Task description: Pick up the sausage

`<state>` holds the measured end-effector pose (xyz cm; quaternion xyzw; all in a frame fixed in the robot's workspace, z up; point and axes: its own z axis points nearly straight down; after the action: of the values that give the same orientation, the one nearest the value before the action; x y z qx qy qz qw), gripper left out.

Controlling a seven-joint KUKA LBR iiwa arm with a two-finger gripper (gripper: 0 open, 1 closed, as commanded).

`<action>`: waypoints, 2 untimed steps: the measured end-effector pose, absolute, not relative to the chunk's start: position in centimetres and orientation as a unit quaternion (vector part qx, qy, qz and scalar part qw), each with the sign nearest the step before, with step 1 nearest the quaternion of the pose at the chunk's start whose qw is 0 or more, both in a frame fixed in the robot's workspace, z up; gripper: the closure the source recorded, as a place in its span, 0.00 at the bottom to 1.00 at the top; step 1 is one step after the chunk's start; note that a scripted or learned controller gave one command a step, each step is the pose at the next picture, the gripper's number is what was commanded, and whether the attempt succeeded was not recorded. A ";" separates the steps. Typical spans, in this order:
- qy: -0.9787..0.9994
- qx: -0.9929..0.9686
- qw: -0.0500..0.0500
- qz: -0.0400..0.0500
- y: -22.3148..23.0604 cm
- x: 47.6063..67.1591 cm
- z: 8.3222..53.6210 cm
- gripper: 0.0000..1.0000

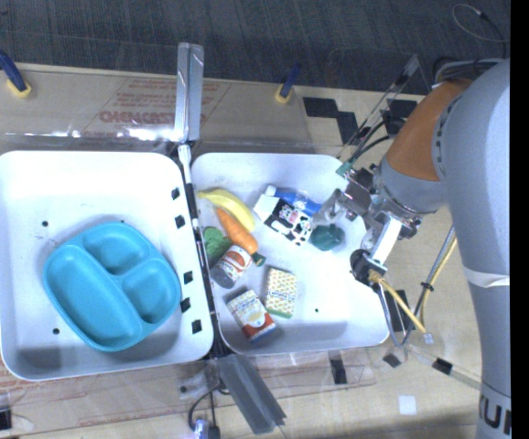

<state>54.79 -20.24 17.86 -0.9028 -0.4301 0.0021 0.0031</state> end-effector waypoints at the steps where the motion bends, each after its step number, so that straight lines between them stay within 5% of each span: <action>1: -0.365 -0.931 0.003 0.002 -19.9 52.9 14.4 0.00; 2: -0.343 -0.940 0.003 0.002 -16.8 51.6 15.7 0.00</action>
<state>51.64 -16.77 15.73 -0.9395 -0.3425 0.0020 0.0030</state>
